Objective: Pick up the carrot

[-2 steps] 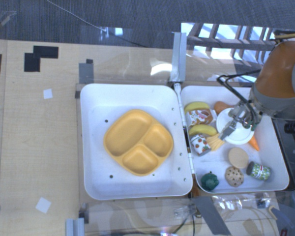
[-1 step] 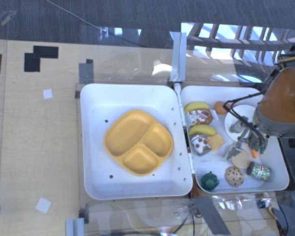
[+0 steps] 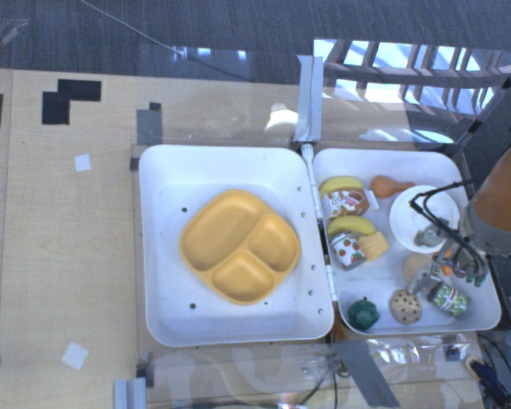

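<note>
2 white bins sit side by side; the left bin (image 3: 153, 254) holds a yellow divided plate (image 3: 240, 245); the carrot (image 3: 390, 185) lies at the right bin's (image 3: 426, 325) far edge, partly behind a white bowl (image 3: 422, 217); the gripper (image 3: 440, 258) hovers over clutter, its opening and any load indiscernible.

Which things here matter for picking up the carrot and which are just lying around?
Belongs to the job:
orange tapered carrot
two-finger gripper
right white bin

Just lying about:
yellow divided plastic plate
two yellow bananas
white round bowl
green broccoli
speckled brown cookie
</note>
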